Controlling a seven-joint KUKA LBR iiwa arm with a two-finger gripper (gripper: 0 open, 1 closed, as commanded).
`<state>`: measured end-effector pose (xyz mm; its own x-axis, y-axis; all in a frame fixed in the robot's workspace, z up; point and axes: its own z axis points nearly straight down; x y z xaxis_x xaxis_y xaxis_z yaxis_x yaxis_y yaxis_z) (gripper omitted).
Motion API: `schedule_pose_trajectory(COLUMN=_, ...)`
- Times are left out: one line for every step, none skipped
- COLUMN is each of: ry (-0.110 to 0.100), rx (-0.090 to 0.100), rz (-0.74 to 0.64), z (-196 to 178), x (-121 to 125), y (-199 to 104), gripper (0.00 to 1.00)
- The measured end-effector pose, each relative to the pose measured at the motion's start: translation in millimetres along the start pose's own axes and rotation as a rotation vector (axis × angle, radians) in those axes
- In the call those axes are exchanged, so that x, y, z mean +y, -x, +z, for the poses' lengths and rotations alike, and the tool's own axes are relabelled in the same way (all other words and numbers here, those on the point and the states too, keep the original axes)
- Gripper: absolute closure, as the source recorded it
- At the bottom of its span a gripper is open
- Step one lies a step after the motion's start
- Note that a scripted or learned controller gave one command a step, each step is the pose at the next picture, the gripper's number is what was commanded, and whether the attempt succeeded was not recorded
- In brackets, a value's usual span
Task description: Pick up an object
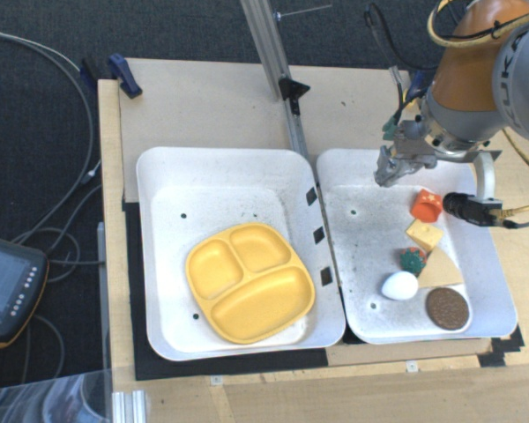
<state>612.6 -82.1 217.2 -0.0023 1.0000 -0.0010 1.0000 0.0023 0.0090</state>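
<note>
The right bin (pixel 370 263) holds an orange cup-like piece (pixel 428 206), a pale yellow wedge (pixel 424 234), a small green and red item (pixel 412 260), a white egg (pixel 400 285), a tan flat slice (pixel 445 271) and a brown round cookie (pixel 447 307). My gripper (pixel 388 174) hovers over the bin's back part, left of the orange piece, with nothing seen between its fingers. Whether the fingers are open or shut is unclear.
The left bin (pixel 163 192) holds a yellow divided plate (pixel 249 281). A metal pole (pixel 269 33) rises at a slant from behind the bins. A blue clamp (pixel 123 74) sits at the bench's back left corner.
</note>
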Motion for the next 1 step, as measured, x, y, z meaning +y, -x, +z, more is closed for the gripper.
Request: schedule_pose_trajectory(ry=-0.006, rx=0.001, rz=0.0, z=-7.3, x=0.8, y=-0.5, gripper=1.0)
